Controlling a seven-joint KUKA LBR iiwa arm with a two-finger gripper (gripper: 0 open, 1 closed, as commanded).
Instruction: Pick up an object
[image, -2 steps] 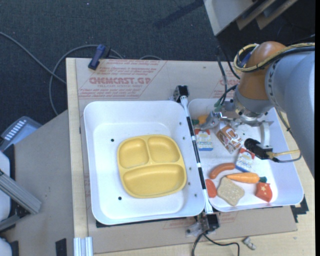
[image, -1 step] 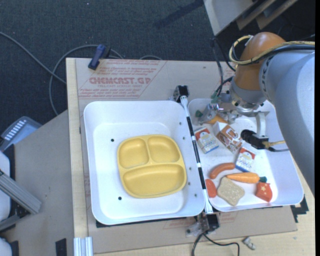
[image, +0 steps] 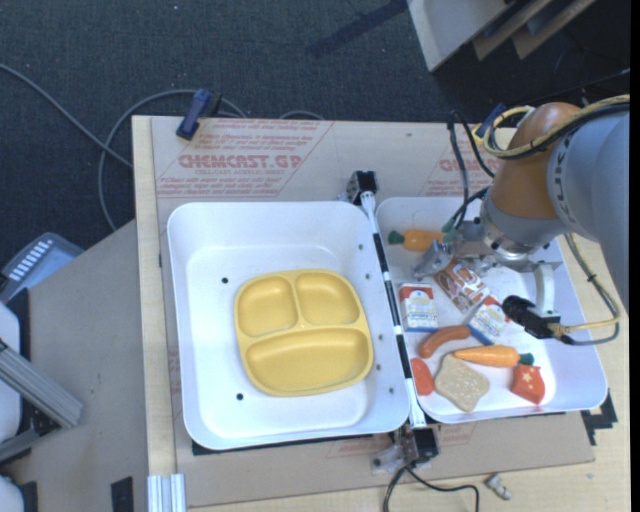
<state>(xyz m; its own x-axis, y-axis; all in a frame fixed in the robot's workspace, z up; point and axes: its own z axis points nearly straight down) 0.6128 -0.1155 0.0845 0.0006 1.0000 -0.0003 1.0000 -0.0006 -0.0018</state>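
Observation:
The right bin (image: 585, 385) holds several toy foods: a small orange piece with a green tip (image: 415, 239), a brown-red wrapped snack (image: 462, 285), a white carton with red print (image: 418, 305), a blue-white packet (image: 489, 321), a sausage (image: 441, 340), a carrot (image: 487, 354), a slice of toast (image: 461, 383), a red piece (image: 423, 377) and a strawberry (image: 529, 381). My gripper (image: 452, 251) hangs low over the bin's back part, just above the wrapped snack and right of the orange piece. The wrist hides its fingers.
The left bin (image: 200, 300) holds a yellow three-compartment tray (image: 301, 330). A black clamp (image: 362, 185) sits at the back where the bins meet. A blue clip (image: 195, 113) lies at the board's far left corner. Cables run from the arm over the right bin's edge.

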